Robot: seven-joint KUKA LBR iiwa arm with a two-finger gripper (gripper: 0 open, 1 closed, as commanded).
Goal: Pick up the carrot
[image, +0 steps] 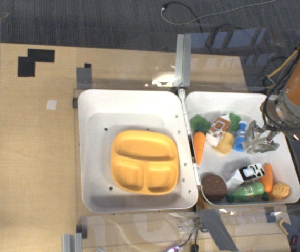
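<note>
While gripper [261, 140] hangs with fingers spread, nothing between them, carrot [198, 147] lies well left of them by bin [291, 161] wall.

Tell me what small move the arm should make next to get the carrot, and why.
Probably shift the gripper across the right bin toward its left wall, then stop above the carrot. The carrot lies along that wall under its green top, while the gripper hangs near the bin's right side, with a blue piece and small box in between.
</note>
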